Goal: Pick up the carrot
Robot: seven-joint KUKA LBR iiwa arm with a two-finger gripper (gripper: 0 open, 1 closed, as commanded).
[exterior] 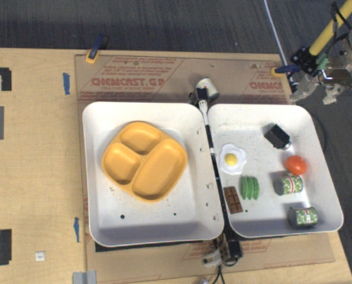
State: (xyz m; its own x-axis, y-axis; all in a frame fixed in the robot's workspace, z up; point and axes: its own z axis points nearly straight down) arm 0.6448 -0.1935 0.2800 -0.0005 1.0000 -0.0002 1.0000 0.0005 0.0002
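— Any writing you can read?

— The brown cardboard sheet (164, 70) under the bins has red print. Above the left bin (96, 176) it reads "CHEMCAST", then a couple of letters that look like "GP". The smaller lines around it are too fine to read. The same red print shows above the right bin (323, 176), partly cut off by the arm.

— And the cans?

— There are two small cans. One (288, 185) has a green, white and red label, and the other (303, 216) is mostly green. Their lettering is too small to make out.

— Where's the carrot?

— The carrot (295, 165), as I take it, is a rounded orange-red piece in the right bin. It lies near the right wall, just above the upper can and below a black block (277, 136).

— What else is in that bin?

— A toy fried egg (232, 158) lies near the divider. Below it are a green pea pod (249, 187) and a brown chocolate bar (232, 199). The left bin holds a yellow divided plate (144, 160).

— And the gripper?

— The gripper (310, 86) is up at the far right corner of the worktop, outside the right bin and well apart from the carrot. A yellow cable (329, 31) runs up from it. I cannot tell whether the jaws are wide or narrow, because cables and brackets clutter that corner.
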